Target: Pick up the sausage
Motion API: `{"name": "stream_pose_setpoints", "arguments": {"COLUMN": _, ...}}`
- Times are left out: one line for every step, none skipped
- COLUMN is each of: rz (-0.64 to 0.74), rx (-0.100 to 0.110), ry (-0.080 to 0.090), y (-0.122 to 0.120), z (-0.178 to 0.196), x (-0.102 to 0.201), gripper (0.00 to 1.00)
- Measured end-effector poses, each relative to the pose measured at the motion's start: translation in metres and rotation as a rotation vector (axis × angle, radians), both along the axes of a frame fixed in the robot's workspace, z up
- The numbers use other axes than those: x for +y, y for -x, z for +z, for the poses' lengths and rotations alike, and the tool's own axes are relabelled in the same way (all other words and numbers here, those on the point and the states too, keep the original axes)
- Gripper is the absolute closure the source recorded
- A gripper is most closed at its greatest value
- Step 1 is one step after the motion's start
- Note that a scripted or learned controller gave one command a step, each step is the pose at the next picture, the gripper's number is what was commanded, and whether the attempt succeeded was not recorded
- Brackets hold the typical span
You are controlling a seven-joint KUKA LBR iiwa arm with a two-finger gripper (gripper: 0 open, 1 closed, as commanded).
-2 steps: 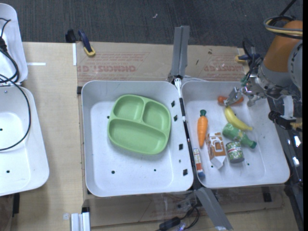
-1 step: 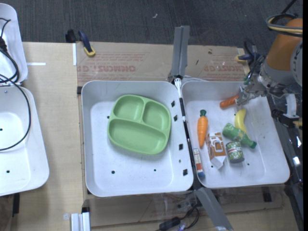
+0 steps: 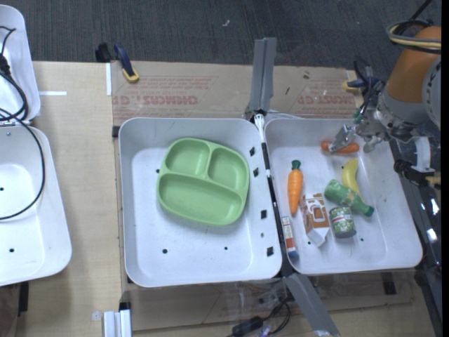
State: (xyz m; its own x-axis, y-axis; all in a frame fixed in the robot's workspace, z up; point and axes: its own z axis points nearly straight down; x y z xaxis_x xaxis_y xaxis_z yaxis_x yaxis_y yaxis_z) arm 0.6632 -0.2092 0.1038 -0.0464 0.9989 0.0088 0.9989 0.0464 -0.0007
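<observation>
The sausage (image 3: 332, 146) lay in the right bin (image 3: 393, 248), near that bin's far edge and toward the table's far right corner, directly under the pincer (image 3: 345, 143). The pincer's metal fingers covered the sausage's right part, leaving a short red-orange stub with a rounded end poking out to the left; whether the fingers were spread, pressed together or actually pinching the sausage could not be told from this angle. The arm (image 3: 410, 76), grey with an orange band, reached in from the table's right side. Nearer the middle of the same bin sat a banana (image 3: 350, 175), a green bottle (image 3: 348, 198), a small can (image 3: 343, 222), a carrot (image 3: 295, 184) with a green top and an orange-and-white packet (image 3: 315, 215), all apart from the sausage. The left bin (image 3: 140, 188) held a green divided plate (image 3: 204, 180).
</observation>
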Motion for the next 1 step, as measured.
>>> {"name": "stream_pose_setpoints", "arguments": {"rz": 0.004, "rx": -0.003, "ry": 0.01, "y": 0.0036, "z": -0.0107, "x": 0.0095, "gripper": 0.0}}
